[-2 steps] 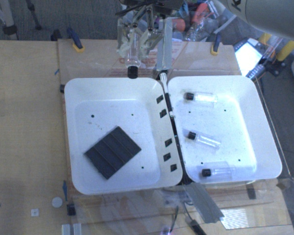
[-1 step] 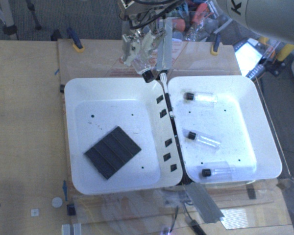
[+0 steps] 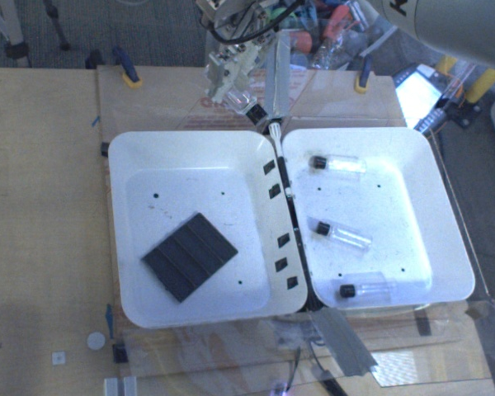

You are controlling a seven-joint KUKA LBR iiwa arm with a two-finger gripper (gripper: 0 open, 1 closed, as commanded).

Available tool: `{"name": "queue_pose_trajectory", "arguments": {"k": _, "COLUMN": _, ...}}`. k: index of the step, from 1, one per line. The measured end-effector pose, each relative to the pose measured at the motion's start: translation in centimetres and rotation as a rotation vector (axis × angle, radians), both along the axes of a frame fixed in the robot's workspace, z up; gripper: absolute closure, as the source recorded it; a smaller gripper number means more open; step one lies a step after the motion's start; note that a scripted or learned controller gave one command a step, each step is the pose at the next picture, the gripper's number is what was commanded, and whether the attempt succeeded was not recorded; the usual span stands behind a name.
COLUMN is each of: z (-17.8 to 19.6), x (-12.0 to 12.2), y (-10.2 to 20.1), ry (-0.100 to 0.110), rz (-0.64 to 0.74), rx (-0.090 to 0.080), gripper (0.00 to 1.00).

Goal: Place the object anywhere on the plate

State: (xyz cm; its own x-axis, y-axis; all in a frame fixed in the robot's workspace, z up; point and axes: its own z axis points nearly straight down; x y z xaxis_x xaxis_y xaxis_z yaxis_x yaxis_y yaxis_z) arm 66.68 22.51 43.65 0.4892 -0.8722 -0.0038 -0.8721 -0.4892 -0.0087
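No tube has been placed on the plate; gripper, upper centre, finger state cannot be told.

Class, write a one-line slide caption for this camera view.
Gripper above two white bins: dark plate on the left, three clear tubes on the right.

left bin holds a plate toward its front. right bin holds three tubes: one at back, one mid, one at front.
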Motion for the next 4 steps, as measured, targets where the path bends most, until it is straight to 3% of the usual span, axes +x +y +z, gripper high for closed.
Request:
{"name": "queue_pose_trajectory", "arguments": {"k": 1, "z": -0.1, "x": 0.0, "y": 0.1, "ry": -0.002, "rz": 0.450, "rx": -0.002, "gripper": 1.00}}
{"name": "queue_pose_trajectory", "arguments": {"k": 2, "z": -0.1, "x": -7.4, "y": 0.1, "ry": 0.004, "rz": 0.801, "rx": -0.006, "gripper": 1.00}}
{"name": "queue_pose_trajectory", "arguments": {"k": 3, "z": -0.1, "x": -2.2, "y": 0.0, "ry": -0.001, "rz": 0.739, "rx": -0.004, "gripper": 1.00}}
{"name": "queue_pose_trajectory", "arguments": {"k": 4, "z": -0.1, "x": 0.0, "y": -0.1, "ry": -0.004, "rz": 0.853, "rx": -0.005, "gripper": 1.00}}
